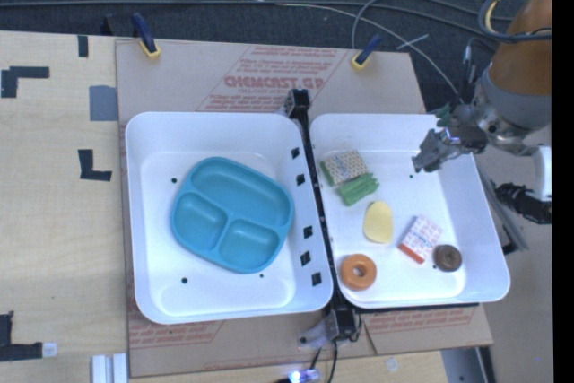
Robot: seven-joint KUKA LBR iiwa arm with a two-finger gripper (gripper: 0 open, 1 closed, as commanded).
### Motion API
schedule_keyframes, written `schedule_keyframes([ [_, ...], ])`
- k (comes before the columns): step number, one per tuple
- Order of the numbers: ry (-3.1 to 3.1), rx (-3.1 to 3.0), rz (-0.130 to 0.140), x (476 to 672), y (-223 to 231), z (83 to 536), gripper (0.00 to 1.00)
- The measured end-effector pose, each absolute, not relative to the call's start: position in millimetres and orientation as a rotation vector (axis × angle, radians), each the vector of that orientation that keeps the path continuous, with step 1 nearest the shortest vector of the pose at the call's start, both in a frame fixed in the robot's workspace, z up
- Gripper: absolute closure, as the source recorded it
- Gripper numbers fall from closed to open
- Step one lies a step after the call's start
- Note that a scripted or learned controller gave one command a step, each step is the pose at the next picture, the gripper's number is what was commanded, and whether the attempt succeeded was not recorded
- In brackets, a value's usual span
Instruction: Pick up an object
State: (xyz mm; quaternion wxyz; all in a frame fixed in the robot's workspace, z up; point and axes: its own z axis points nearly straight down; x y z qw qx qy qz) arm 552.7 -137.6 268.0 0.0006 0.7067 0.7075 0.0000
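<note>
The right bin (466, 193) holds several small items: a patterned square packet (343, 165), a green piece (358, 189) just below it, a pale yellow piece (378, 221), a red and white packet (419, 239), an orange ring (359, 271) and a brown round piece (447, 258). My gripper (429, 153) hangs over the bin's upper right part, above bare floor and apart from every item. Nothing shows between its dark fingers.
The left bin (148, 193) holds a blue divided plate (232, 213). A black divider (308, 193) runs between the bins. Cables (395, 9) cross the dark area behind the bench. Two blue and yellow clamps (143, 36) pin the cardboard sheet at the back.
</note>
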Motion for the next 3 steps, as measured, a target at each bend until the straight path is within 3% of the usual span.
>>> schedule_keyframes([
  [3,2.23,2.217,-0.003,565.5,24,222,1.0],
])
